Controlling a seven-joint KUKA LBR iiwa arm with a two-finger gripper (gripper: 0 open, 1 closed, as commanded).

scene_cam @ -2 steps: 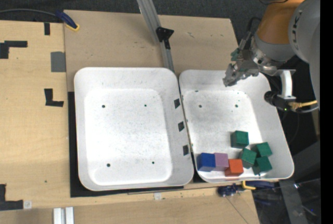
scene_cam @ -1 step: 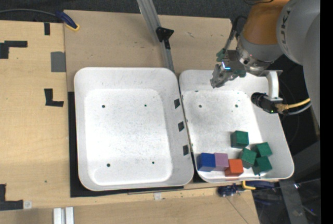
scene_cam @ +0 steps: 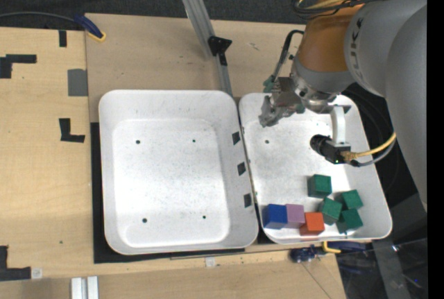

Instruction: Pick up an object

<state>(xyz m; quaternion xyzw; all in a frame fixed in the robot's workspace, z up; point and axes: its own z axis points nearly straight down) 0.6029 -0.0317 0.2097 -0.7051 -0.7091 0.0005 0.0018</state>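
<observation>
Several small blocks lie in the near end of the right bin: a blue block, a purple block, an orange block and several green blocks. My gripper hangs over the far left part of the right bin, well away from the blocks. Nothing shows between its fingertips. The grey arm with its orange band reaches in from the upper right.
The left bin lies beside the right one, with black clips along the shared rim. A slanted metal pole crosses the bench behind the bins. A black camera piece with a yellow cable hangs off the wrist.
</observation>
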